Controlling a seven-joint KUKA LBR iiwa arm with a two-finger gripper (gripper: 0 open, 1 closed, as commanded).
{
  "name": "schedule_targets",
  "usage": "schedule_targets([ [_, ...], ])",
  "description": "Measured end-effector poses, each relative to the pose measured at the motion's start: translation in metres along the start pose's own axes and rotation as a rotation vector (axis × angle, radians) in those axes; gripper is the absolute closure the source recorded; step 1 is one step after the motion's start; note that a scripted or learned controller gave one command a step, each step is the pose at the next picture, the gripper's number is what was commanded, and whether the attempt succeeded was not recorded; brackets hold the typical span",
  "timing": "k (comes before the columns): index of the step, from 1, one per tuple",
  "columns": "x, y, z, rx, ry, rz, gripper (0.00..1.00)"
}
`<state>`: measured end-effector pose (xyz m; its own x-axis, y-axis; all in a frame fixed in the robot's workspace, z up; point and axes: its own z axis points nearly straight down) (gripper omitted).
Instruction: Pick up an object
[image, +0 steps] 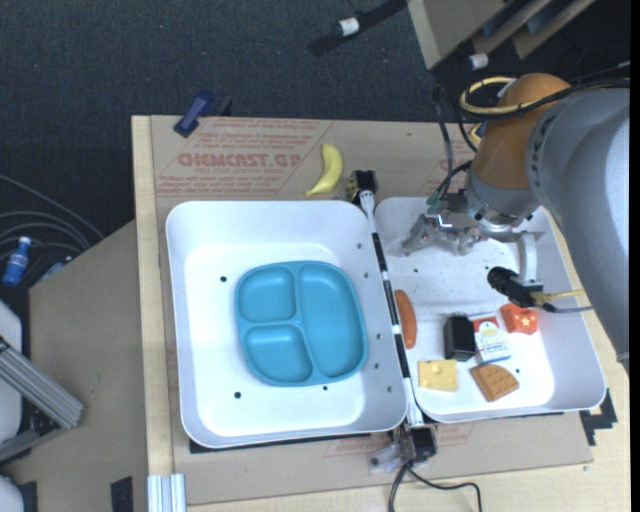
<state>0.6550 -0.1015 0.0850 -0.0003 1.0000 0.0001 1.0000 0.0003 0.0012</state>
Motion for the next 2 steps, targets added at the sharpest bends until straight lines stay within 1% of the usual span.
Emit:
schedule_targets([
  [1,0.007,0.012,0.0,-0.001,-0.001,0.0,0.0],
  [2,0.01,-0.011,0.0,0.004,0.0,0.001,0.0],
])
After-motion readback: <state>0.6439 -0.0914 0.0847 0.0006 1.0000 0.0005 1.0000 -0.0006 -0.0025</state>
